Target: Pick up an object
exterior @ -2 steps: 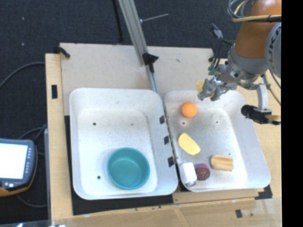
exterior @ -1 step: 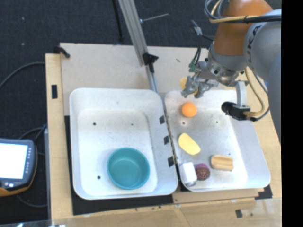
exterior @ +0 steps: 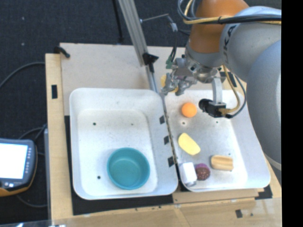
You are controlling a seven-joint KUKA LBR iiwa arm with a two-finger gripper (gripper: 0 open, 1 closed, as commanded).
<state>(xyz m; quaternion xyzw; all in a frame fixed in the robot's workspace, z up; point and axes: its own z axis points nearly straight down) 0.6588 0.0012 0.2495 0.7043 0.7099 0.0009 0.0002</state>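
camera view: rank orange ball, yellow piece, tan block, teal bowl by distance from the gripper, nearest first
From the gripper, at the right bin's far edge:
1. orange ball, just below it, right bin.
2. yellow piece, mid right bin near the divider.
3. tan block and teal bowl (left bin): too close to call.

a robotics lab: bench-mounted arm (exterior: 246,46), teach pendant (exterior: 14,167), cables.

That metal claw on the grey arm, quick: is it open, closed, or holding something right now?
Gripper: cannot be told from this view; it hangs over the far edge of the right white bin, nothing visibly held.
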